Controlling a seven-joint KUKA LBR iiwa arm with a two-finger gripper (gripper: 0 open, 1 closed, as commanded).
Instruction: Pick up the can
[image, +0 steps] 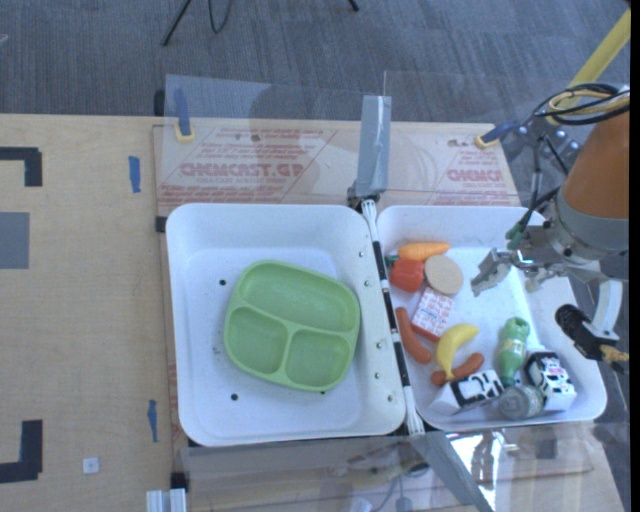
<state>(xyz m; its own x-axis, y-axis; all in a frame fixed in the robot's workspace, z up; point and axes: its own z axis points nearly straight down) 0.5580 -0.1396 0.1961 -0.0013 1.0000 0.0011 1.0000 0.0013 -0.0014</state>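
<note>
Nearest the camera, along the bottom edge, a clear plastic sheet (480, 465) with metal fittings fronts the bench. The bench top (80, 300) is pale wood marked with black corner brackets and short strips of blue tape; beyond it lies grey carpet (300, 40). A second clear panel (270, 130), still bearing its printed protective film, stands behind the two bins. The left bin (190, 240) is shallow white plastic and holds a light green divided plate (290, 325) with three compartments. The right bin (590, 400) holds toy food: a carrot (425, 250), a red tomato-like piece (406, 274), a round tan disc (444, 274), a small red-and-white packet (432, 312), sausages (414, 337), a banana (457, 345), a green bottle (511, 347) and two black-and-white cartons (552, 378). The can (518, 403) lies on its side at the near edge of the right bin, between the cartons, grey and metallic; its long axis appears to run roughly left to right, though the ends are hard to make out. The gripper (508, 268) hangs over the far right part of this bin, well apart from the can, its grey fingers spread and holding nothing.
</note>
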